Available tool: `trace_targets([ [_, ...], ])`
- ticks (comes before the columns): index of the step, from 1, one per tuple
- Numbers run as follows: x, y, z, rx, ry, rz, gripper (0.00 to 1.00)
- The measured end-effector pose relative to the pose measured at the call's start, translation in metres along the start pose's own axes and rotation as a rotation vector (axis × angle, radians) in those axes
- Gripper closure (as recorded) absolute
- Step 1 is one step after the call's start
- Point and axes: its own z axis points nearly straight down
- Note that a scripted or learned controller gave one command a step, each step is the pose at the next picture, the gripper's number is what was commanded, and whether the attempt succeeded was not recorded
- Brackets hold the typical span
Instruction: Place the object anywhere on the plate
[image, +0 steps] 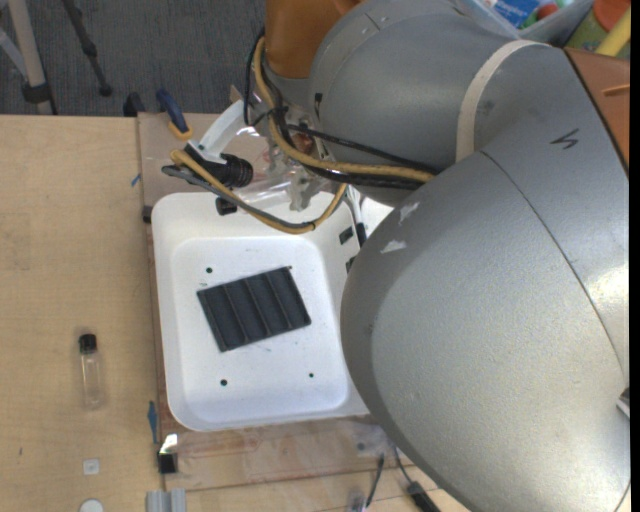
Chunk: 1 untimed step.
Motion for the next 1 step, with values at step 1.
trace_targets([
  [1,-0.0072,-0.0044,-0.0354,-0.001,0.001,0.313,1.00],
])
